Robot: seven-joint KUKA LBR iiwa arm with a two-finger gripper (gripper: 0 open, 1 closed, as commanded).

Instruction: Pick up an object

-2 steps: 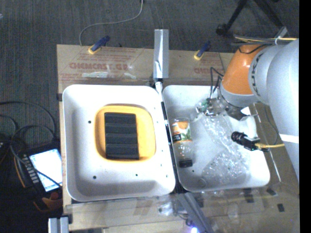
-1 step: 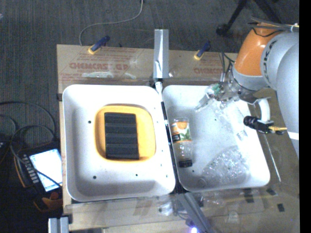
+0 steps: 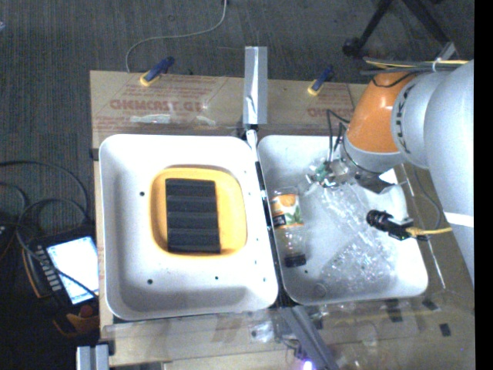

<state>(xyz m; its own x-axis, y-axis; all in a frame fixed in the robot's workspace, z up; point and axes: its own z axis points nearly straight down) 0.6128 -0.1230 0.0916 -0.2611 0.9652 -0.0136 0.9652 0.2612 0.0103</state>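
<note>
Clear plastic wrap (image 3: 350,237) may slip your gripper (image 3: 333,172); its state cannot be told, bottle (image 3: 288,226) beside it

The arm (image 3: 420,122) reaches over the right bin (image 3: 412,280); a yellow tray (image 3: 162,206) lies in the left bin (image 3: 123,168).

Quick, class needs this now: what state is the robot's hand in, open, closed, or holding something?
Hand: cannot be told. It sits low over the right bin, by crinkled clear plastic, under the arm's orange band.
</note>
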